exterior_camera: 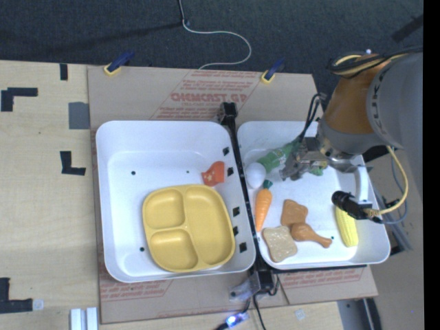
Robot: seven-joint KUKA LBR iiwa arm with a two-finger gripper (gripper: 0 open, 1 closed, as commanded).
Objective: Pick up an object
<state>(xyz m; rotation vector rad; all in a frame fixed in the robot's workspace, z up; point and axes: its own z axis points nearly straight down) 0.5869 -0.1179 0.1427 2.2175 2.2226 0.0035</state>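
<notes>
While nothing has left the table (41,184) yet, the job looks barely begun. Farthest left, the left white plastic bin (124,139) carries a yellow divided plastic plate (187,227) and, near its right wall, a small orange-red toy piece (214,173). Past the divider, the right white plastic bin (368,253) holds the likely candidates: a small white egg-shaped toy (255,175) by the left wall, an orange toy carrot (262,206) just below it, a tan slice of toy bread (278,243), a brown toy chicken drumstick (302,225), a green leafy toy vegetable (275,159) toward the back, and a yellow toy corn cob (346,228) on the right. The gripper (300,165) sits low at the back of this bin, just beside the green vegetable; whether it is spread or closed, or has hold of anything, I cannot tell. Judging by this, the grasp and the lift both remain to be done.
</notes>
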